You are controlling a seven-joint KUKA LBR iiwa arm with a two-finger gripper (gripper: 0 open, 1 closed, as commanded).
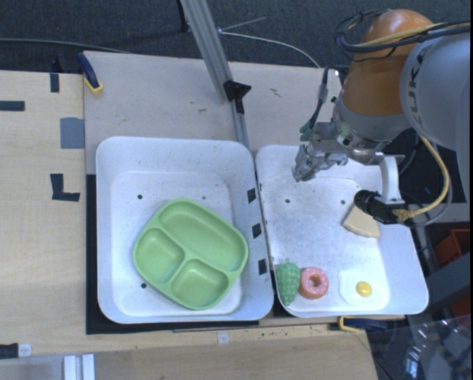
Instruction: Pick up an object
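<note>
Doughnut [313, 283], strawberry [287, 282], fried egg [363, 289] wait at the right bin's [315, 212] near edge; gripper [306, 167] hovers up top, grip state unclear, so approach comes next.

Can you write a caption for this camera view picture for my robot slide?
Robot claw hovers over the right bin of toy food, beside a green plate.

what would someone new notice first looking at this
Probably the bright green divided plate lying in the left bin. Next, the grey and orange arm reaching in from the right, its gripper over the far end of the right bin. Along that bin's near edge sit a green toy, a pink donut and a fried egg.
</note>
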